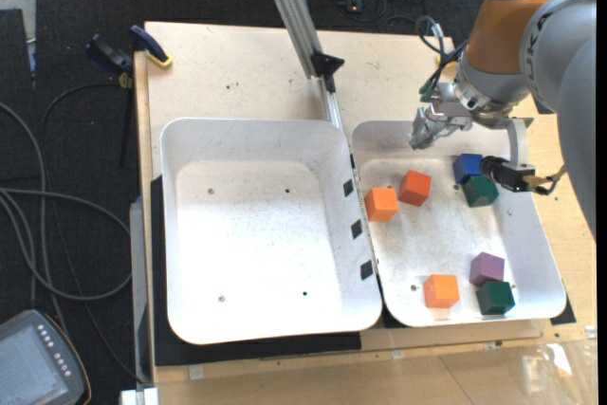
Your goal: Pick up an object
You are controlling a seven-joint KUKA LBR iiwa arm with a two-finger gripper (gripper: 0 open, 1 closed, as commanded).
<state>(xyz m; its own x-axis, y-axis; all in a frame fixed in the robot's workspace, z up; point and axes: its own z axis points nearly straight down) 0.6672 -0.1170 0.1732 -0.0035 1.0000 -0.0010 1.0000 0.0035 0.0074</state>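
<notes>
Blocks: seven in the right bin (531, 232), none lifted yet
Up top: blue block (466, 167) touching a green block (481, 192)
Middle: red-orange block (414, 188) just beside an orange block (381, 203)
Front: orange cube (441, 290), purple block (487, 267), dark green block (495, 298)
My claw (420, 137): over the bin's back edge; can't tell how wide it's open, nothing seen in it
Left bin (180, 204): on the bench (237, 71) beside it

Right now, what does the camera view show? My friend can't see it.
A grey arm's gripper hangs over the right bin, which holds seven colored blocks: orange, red, blue, green and purple. The left bin sits beside it.
</notes>
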